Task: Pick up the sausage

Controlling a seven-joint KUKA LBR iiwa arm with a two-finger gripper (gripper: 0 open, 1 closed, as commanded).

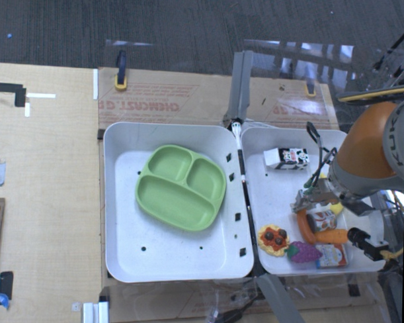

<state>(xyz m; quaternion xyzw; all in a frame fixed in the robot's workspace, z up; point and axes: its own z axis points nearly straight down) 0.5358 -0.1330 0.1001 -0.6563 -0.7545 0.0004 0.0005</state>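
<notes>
The arm's gripper [311, 202] is lowered into the right bin [280, 187], at its right-hand side, with the orange band above it. Its fingers sit directly over a cluster of toy food; their opening cannot be determined, and nothing is visibly held between them. The sausage [307, 229], reddish-orange, lies just below the gripper, touching a small printed packet [321, 218] and an orange carrot [333, 235]. A purple grape bunch [305, 252] and a small pizza [273, 239] lie near the bin's front edge. A black-and-white milk carton [287, 158] lies apart toward the rear. The left bin [120, 241] holds a green divided plate [181, 187].
</notes>
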